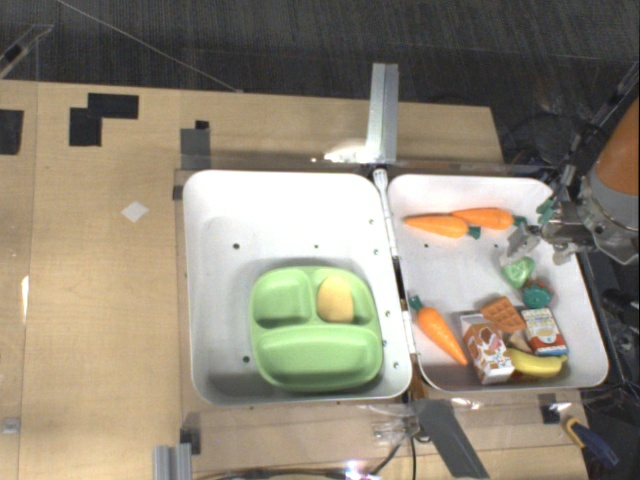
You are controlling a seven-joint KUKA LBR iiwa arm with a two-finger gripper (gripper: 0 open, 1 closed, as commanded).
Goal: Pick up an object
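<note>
The gripper point(538, 240) hangs over the right bin point(440, 348), jaws spread; it should drop straight onto the green toy point(517, 271).

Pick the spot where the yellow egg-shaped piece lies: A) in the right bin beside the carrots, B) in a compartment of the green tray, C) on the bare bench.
B: the yellow piece sits in the upper right compartment of the green tray in the left bin.
</note>
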